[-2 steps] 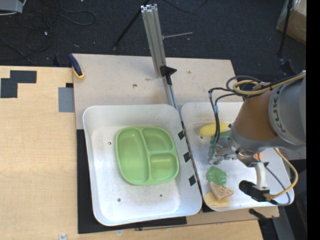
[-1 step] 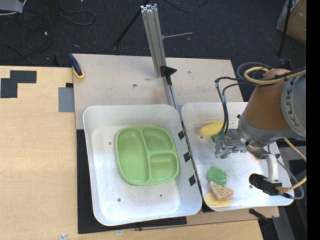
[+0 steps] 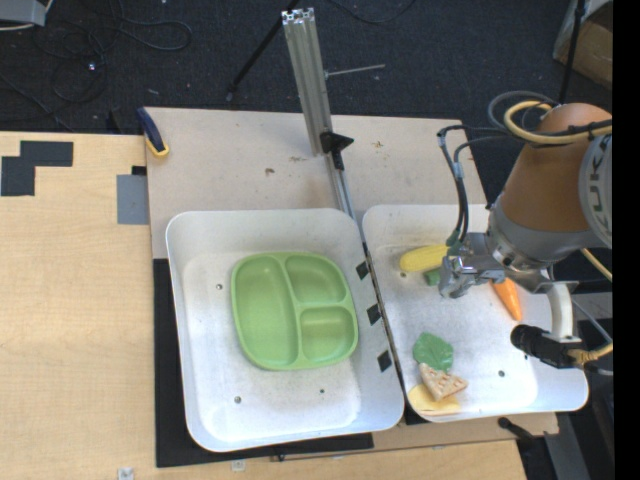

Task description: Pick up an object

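Down front we've got the tan wedge [image 3: 441, 381] and green piece [image 3: 433, 349] just below the gripper [image 3: 452, 276], which hovers over the right bin [image 3: 560, 393], yellow piece [image 3: 423, 259] touching its left, grip unreadable: we're approaching, so next we descend and close.

Beyond the bench you see a dark carpeted floor [image 3: 200, 28] strewn with black cables [image 3: 130, 38]. A light wooden tabletop [image 3: 70, 308] fills your left side, beside a pale board [image 3: 250, 158]. From that board an aluminium post [image 3: 308, 78] rises.
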### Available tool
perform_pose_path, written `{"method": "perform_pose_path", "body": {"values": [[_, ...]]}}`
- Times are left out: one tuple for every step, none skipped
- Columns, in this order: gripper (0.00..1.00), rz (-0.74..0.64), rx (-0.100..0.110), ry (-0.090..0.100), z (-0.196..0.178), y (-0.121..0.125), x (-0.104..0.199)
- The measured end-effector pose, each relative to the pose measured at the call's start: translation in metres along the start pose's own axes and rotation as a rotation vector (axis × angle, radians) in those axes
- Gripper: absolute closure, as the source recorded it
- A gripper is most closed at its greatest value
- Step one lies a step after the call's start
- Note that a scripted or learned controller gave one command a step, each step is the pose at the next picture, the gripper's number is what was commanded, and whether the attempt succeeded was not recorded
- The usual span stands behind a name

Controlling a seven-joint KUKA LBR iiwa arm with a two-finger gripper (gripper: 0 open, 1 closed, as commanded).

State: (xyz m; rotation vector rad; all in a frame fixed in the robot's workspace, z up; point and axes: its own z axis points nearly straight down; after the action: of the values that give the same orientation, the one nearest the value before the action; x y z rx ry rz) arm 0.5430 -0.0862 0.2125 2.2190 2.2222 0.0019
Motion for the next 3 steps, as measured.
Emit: {"method": "perform_pose_path", "body": {"values": [[1.0, 0.0, -0.003, -0.001, -0.063, -0.002, 0.001], [1.0, -0.002, 0.005, 0.001, -0.06, -0.002, 0.045], [1.0, -0.004, 0.006, 0.002, -0.056, -0.003, 0.094]]}}
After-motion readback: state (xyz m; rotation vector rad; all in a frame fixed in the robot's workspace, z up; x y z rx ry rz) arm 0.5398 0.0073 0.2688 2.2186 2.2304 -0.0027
